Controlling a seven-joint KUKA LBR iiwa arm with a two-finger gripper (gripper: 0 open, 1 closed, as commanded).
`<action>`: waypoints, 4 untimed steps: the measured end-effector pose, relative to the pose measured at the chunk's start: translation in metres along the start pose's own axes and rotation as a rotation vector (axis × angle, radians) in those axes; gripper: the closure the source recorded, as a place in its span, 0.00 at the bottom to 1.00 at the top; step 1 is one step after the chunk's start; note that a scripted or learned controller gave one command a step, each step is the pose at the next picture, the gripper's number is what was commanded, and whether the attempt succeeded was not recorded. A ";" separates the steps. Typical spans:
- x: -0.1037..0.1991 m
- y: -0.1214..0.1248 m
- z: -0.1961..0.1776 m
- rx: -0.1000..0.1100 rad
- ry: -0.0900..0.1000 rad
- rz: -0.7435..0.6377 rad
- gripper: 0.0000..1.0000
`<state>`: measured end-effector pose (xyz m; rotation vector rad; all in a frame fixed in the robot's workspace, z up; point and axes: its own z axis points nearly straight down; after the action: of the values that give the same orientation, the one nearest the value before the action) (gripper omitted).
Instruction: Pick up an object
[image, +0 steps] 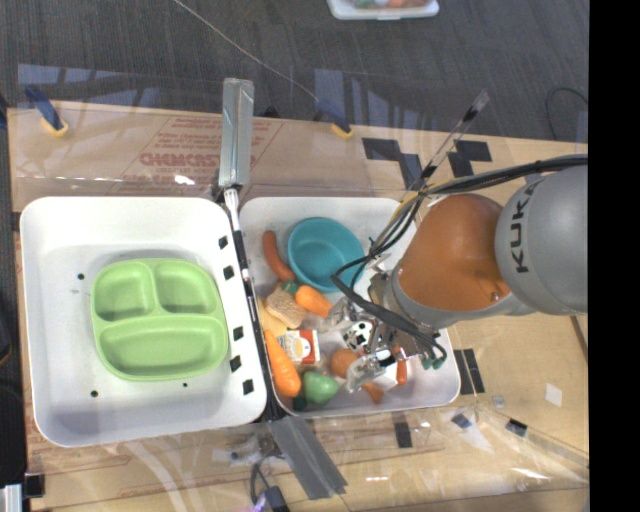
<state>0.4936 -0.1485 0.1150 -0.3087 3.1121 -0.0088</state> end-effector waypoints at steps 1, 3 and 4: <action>-0.036 -0.008 0.024 -0.005 0.015 0.359 0.00; -0.144 -0.012 0.027 0.027 0.029 0.989 0.00; -0.150 -0.005 0.016 0.013 0.022 0.980 1.00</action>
<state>0.6414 -0.1244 0.1013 1.1996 2.9084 -0.0205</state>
